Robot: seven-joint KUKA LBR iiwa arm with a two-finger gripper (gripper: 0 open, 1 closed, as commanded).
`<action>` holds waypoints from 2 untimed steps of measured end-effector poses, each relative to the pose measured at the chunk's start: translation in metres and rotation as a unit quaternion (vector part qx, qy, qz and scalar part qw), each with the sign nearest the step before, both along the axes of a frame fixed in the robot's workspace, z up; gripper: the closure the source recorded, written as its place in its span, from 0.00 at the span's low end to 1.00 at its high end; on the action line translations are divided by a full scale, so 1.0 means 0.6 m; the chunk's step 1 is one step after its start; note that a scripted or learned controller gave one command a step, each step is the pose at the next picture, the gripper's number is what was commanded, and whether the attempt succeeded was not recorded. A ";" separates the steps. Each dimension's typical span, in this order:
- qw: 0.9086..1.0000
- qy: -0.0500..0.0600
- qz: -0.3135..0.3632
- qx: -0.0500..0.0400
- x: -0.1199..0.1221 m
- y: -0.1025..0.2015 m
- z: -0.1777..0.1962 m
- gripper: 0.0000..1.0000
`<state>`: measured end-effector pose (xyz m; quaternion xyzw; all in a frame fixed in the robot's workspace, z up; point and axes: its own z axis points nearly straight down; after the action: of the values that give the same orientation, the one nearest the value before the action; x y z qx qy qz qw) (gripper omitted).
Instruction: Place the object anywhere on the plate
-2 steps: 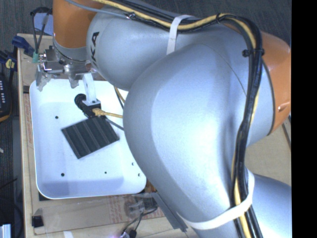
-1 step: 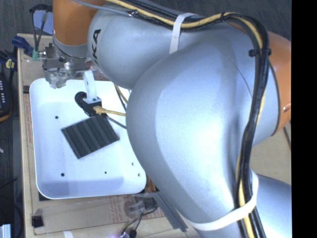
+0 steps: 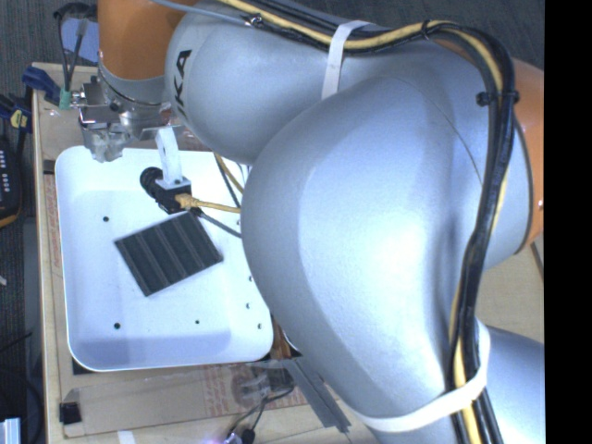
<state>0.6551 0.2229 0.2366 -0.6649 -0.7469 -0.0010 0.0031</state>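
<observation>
A dark grey ribbed rectangular plate [image 3: 168, 254] lies flat and turned at an angle in the middle of the left white bin [image 3: 92, 322]. My gripper [image 3: 104, 144] hangs below the orange wrist band over the bin's far left corner, up and to the left of the plate and well apart from it. Its tip looks small and blurred against the bin's rim. The arm's big grey body covers the middle and right of the view and hides whatever lies beneath it.
The bin's floor shows bare white around the plate, with a few small dark holes. A wooden bench edge [image 3: 42, 248] runs along the left. Blue clamps [image 3: 37, 80] and a black device [image 3: 7, 178] sit beyond it.
</observation>
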 end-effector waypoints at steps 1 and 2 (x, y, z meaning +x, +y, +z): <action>0.995 0.000 0.099 -0.003 -0.057 -0.066 0.054 1.00; 0.936 -0.004 0.352 -0.003 -0.097 -0.021 0.172 1.00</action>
<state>0.5969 0.2103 0.3398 -0.3594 -0.9332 -0.0003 -0.0013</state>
